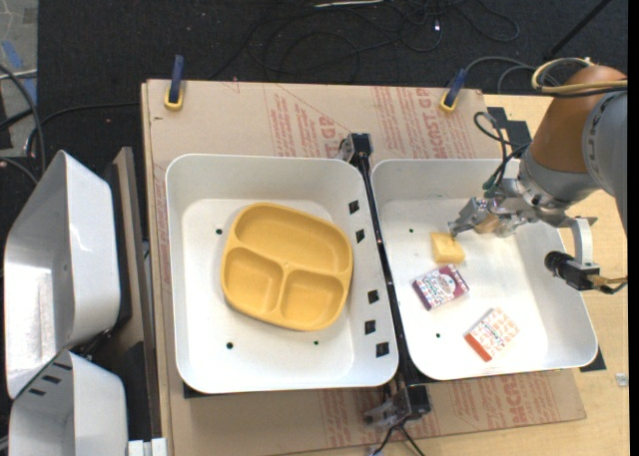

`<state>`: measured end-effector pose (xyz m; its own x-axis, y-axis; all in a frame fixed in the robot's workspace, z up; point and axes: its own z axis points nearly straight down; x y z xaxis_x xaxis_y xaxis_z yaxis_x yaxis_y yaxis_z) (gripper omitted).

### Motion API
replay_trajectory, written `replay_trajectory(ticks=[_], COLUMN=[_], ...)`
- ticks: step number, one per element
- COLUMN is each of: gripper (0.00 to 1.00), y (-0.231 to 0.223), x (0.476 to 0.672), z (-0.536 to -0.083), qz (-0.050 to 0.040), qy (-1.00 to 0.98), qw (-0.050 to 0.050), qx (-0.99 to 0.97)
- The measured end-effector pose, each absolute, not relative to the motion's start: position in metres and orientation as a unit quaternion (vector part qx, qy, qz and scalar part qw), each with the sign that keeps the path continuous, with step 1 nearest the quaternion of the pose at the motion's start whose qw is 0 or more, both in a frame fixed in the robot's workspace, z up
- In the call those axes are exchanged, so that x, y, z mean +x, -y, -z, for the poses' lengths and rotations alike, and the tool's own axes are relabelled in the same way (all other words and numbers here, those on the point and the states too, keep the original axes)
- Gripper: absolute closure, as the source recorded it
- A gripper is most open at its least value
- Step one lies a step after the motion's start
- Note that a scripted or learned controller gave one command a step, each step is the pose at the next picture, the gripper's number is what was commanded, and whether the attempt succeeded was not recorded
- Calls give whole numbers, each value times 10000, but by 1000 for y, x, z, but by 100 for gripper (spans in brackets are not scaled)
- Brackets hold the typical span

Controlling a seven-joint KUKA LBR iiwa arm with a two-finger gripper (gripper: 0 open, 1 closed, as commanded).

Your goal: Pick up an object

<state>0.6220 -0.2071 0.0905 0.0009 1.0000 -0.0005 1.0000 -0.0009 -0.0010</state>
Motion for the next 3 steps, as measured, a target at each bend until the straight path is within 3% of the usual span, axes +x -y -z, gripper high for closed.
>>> replay_trajectory(ticks=[1, 3], gripper=[100, 100], y=[207, 209], x=[623, 632], z=[-103, -221], qz=[7, 17], qy=[7072, 7087], qw=[-19, -41], qx=[-7070, -7055])
